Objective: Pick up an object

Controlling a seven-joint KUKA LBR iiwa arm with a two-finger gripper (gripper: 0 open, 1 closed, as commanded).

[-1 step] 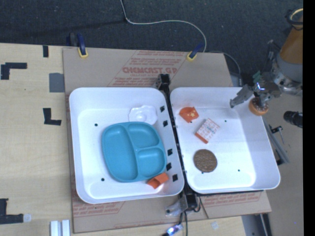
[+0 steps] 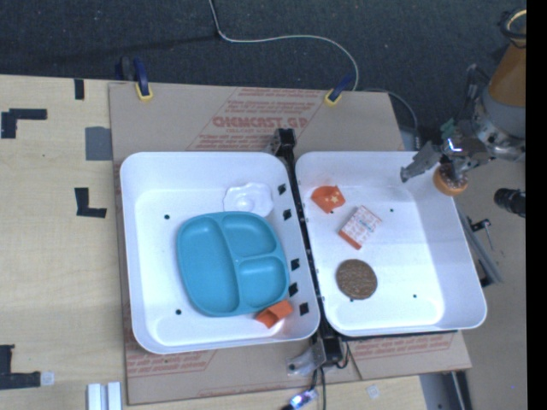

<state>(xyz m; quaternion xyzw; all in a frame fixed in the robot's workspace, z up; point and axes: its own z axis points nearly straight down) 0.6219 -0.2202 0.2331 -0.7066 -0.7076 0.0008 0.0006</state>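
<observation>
Reaching in from the right, orange-banded arm [image 2: 511, 75] bent low, pincer [image 2: 427, 162] angled leftward (finger gap too blurred to judge).

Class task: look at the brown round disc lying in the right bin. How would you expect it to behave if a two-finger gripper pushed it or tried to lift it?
The brown disc lies flat on the right bin, so it probably slides rather than rolls. Its low profile likely gives fingers little edge to pinch. It looks small, so probably light.
</observation>
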